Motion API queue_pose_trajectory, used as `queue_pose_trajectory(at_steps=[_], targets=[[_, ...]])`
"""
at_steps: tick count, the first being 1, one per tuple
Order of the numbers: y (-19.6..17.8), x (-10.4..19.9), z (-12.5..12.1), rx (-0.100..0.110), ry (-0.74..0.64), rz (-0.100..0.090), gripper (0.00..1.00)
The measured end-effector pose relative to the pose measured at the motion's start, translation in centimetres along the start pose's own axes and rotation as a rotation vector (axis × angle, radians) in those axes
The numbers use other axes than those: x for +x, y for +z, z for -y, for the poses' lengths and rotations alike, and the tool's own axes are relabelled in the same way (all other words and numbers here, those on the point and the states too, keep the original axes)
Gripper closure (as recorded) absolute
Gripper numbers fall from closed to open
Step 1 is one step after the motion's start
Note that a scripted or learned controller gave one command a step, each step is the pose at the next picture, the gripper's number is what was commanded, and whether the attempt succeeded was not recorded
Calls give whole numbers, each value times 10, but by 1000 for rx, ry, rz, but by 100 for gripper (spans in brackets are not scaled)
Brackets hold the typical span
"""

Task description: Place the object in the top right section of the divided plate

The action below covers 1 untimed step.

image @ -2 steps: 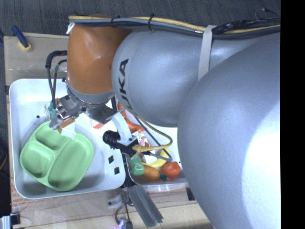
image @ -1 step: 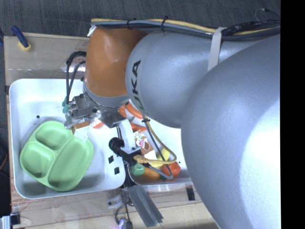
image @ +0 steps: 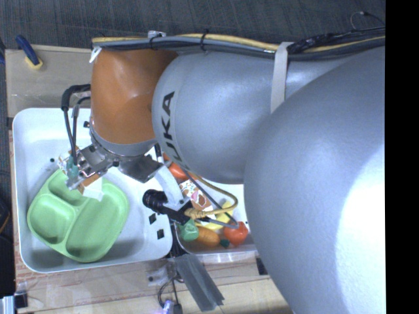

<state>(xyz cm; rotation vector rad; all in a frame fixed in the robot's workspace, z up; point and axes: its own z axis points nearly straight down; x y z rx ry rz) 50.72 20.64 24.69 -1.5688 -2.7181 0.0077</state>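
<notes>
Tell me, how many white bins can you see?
2. One white bin is on the left and holds the green divided plate. The other bin is to its right, mostly hidden under the big grey arm, with toy food inside.

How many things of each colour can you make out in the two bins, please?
Green: 2, the divided plate in the left bin and a small piece in the right bin
Orange or red: 3 pieces in the right bin
Yellow: 1 piece in the right bin
Total: 6; the arm hides more of the right bin.
</notes>
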Motion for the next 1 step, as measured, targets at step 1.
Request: queue_pose_trajectory(at_steps=[1], targets=[[-3, -3, 1, -2, 19, 2, 100]])
